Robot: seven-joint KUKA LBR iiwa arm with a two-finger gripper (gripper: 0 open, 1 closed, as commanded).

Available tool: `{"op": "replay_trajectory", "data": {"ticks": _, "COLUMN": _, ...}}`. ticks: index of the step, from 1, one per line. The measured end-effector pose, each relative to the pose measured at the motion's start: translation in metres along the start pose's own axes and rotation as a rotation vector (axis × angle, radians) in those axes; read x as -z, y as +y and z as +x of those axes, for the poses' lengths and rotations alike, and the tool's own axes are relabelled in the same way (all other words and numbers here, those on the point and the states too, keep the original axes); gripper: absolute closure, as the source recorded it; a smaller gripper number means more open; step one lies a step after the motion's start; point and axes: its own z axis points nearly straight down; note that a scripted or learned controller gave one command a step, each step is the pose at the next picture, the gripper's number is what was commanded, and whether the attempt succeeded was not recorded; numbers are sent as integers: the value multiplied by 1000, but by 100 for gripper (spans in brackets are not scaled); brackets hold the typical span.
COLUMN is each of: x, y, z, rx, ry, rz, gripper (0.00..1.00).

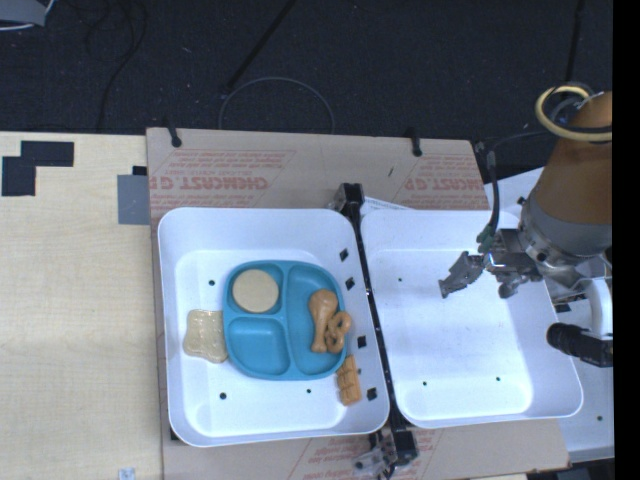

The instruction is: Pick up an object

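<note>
two white bins (pixel 200 258) on cardboard (pixel 300 173)

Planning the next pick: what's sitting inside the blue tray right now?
The blue tray holds a round tan disc in its upper-left compartment and a tan drumstick-shaped piece with a pretzel-like piece in its right compartment. The lower-left compartment shows bare blue. Anything beneath those pieces is covered.

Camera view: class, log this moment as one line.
end effector: over right bin | blue tray: left bin, food on it | grasp: none seen
</note>
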Motion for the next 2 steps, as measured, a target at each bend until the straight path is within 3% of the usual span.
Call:
{"op": "replay_trajectory", "data": {"ticks": 1, "x": 6, "y": 2, "z": 0, "rx": 2, "ry": -1, "rz": -11, "gripper": 0}}
{"op": "replay_trajectory", "data": {"ticks": 2, "x": -42, "y": -4, "z": 7, "rx": 2, "ry": 0, "rz": -7, "gripper": 0}}
